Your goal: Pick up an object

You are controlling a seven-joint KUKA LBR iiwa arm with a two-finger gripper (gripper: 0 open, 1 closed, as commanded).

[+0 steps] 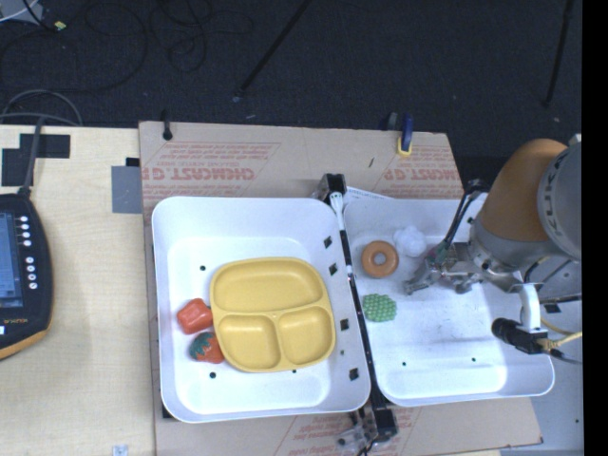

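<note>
**Pincer low in the right bin, nothing clearly in its grip**

Pincer (425, 275) sits low over the right bin (456, 373), near the middle of its floor, with the arm (532, 202) reaching in from three o'clock. You can see its two thin metal fingers splayed a little apart toward nine o'clock, and nothing lies between them, so treat it as empty.

Your candidates in this bin are close by. The brown ring (380, 258) lies just beside the fingertips at about ten o'clock from them. The green disc (379, 307) lies at about seven o'clock from them, near the divider. A pale white lump (411, 240) rests at about eleven o'clock, hard to read against the white floor.

The left bin (180, 245) carries a yellow divided tray (273, 312), with a red piece (194, 315) and a red-and-green piece (205, 348) tucked against its nine o'clock edge. All of these are well apart from the pincer.

What could go wrong, as a judgement: the fingertips stand between the three pieces and over none of them, so closing here likely catches only air. A sweep toward nine o'clock could shove the ring against the divider instead of straddling it. The green disc looks flat, so the fingers may skid over it. The white lump may be misjudged because it blends into the bin.
</note>
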